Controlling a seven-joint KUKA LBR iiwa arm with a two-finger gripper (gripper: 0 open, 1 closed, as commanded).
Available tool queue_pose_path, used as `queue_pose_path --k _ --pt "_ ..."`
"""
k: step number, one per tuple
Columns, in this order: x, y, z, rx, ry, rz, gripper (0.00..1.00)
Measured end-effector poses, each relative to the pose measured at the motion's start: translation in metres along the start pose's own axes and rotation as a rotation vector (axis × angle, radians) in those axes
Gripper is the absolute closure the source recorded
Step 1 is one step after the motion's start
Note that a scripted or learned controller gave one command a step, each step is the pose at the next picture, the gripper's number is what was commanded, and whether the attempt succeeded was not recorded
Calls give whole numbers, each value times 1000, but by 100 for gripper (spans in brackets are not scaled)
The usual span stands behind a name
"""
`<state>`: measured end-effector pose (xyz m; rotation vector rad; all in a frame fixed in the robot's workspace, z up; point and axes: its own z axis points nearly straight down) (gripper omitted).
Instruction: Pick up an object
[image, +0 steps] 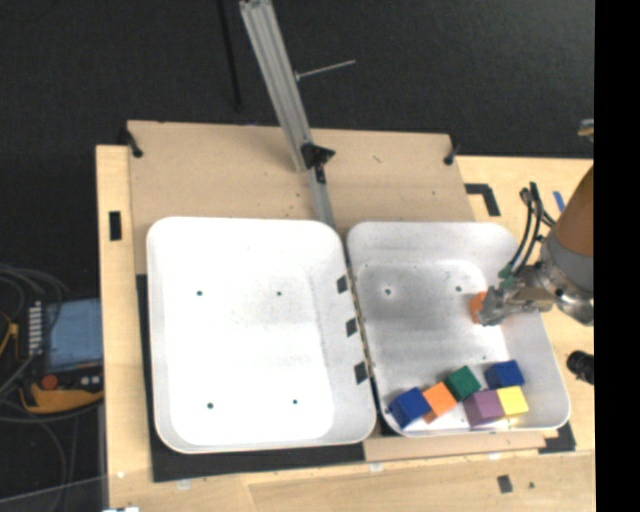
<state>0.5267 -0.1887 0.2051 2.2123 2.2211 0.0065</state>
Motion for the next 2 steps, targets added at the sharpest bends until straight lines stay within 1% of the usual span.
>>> queue_pose_path --k 1,2 --pt "-1 1 -19 4 1 -1 100" --pt "60 14 -20 6 4 -5 100"
